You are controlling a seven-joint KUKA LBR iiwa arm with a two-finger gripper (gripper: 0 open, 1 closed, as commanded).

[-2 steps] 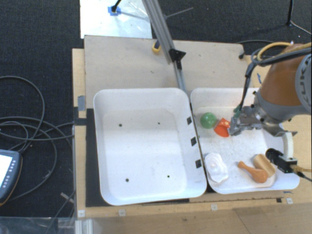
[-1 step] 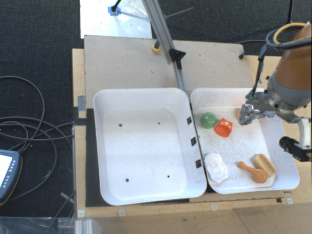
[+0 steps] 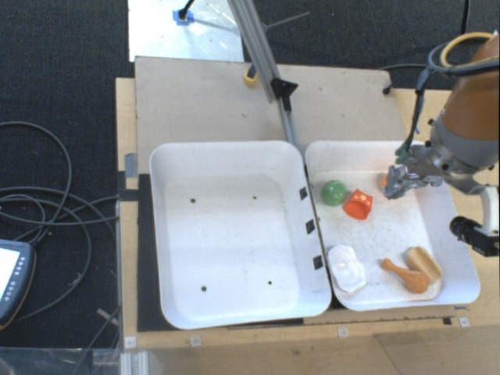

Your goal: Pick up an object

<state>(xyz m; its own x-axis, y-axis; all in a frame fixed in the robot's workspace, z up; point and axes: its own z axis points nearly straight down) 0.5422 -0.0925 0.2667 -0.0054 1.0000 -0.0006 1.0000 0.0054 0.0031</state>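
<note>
1. Jaws (image 3: 397,184) hover over the right bin's (image 3: 461,233) far side; whether they are released or clenched cannot be told.
2. Orange drumstick toy (image 3: 405,274) lies near that bin's front corner, long axis running left-right, thin end pointing left.
3. Green ball (image 3: 334,192) touches a red block (image 3: 358,205).

The arm (image 3: 469,108) is cut off by the picture's edge at 3 o'clock, so only its orange band and wrist show. The claw (image 3: 398,182) is blurred and too small to tell how its fingers stand; a small orange thing (image 3: 384,181) just at its 9 o'clock is partly hidden behind it. At 9 o'clock a screen (image 3: 12,276) is cut off
</note>
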